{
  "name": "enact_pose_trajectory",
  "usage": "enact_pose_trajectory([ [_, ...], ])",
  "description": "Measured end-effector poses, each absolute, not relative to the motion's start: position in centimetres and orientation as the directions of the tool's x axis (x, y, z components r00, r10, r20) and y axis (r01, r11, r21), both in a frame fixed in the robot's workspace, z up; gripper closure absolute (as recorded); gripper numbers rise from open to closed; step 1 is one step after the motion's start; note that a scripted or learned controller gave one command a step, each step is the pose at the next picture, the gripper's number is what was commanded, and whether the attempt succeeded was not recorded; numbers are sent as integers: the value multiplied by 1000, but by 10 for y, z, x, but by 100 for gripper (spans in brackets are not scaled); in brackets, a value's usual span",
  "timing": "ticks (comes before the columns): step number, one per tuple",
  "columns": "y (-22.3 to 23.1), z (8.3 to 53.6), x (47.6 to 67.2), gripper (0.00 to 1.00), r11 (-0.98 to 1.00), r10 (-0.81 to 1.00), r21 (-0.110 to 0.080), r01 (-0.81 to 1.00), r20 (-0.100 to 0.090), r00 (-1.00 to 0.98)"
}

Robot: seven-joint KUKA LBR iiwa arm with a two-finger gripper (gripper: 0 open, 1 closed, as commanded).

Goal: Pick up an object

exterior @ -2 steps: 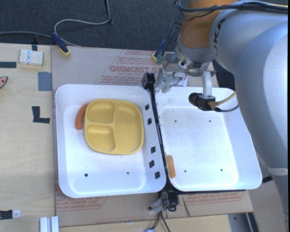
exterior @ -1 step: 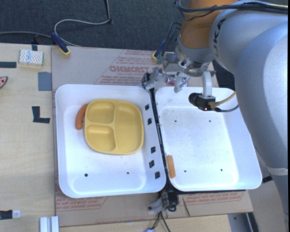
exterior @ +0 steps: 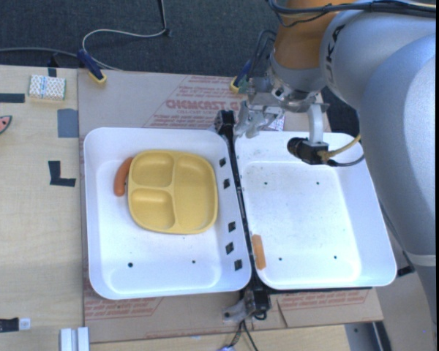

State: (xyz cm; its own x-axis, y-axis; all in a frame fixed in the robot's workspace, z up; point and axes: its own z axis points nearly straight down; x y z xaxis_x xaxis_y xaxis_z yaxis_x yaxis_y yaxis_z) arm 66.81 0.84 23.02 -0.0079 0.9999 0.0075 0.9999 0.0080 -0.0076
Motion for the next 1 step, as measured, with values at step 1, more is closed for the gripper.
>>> enact_pose_trajectory([
  [1,8,230,668,0,8,1000,-8,1000,7,-8],
])
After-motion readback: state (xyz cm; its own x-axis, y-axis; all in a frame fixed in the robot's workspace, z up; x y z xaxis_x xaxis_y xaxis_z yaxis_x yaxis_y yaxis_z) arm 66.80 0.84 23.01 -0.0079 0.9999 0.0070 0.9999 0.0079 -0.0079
